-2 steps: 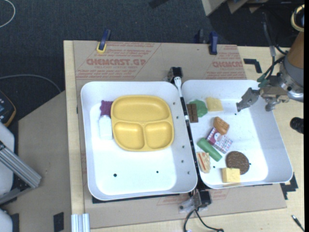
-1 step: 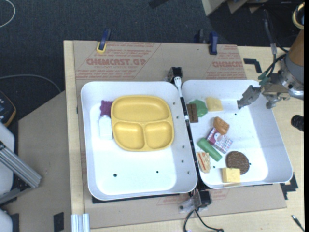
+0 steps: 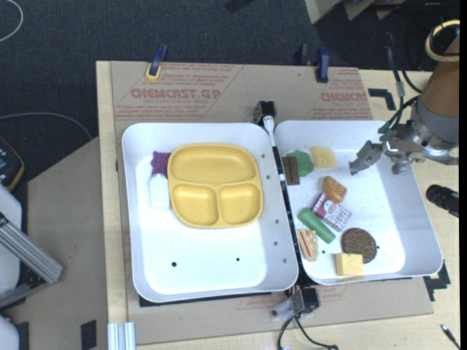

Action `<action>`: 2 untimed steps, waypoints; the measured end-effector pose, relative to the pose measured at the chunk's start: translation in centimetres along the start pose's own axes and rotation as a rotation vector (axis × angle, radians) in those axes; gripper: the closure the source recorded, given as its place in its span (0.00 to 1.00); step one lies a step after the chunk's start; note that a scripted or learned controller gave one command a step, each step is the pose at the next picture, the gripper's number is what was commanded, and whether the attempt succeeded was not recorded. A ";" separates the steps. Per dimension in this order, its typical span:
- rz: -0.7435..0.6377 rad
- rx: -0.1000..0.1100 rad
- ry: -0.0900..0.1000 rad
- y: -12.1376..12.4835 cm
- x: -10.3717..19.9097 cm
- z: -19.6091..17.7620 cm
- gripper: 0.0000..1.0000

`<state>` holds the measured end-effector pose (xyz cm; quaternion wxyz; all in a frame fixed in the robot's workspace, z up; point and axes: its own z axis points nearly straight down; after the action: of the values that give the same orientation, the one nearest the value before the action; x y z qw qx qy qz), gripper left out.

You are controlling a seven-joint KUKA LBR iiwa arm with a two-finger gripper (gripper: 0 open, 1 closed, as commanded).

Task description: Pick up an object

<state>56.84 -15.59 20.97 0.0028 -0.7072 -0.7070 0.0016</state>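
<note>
While the pincer [image 3: 379, 159] hangs wide and unladen at frame right, toy foods [image 3: 332, 217] lie in the right bin [image 3: 416, 217]; a yellow tray [image 3: 215, 184] lies left.

Left bin [image 3: 146, 268]: the yellow divided tray [image 3: 215, 183] blocks the upper half, with a purple item [image 3: 160, 162] and a white item [image 3: 158, 192] wedged just left of it; the lower floor lies open. Right bin [image 3: 416, 217]: food items crowd the left and lower-middle part, leaving passage along the right side.
</note>
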 end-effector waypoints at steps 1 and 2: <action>0.000 0.000 0.000 0.8 -0.5 5.4 0.00; 0.003 -0.017 -0.003 0.3 -0.8 10.1 0.00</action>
<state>57.03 -16.41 10.91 -0.0041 -0.7082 -0.7059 -0.0033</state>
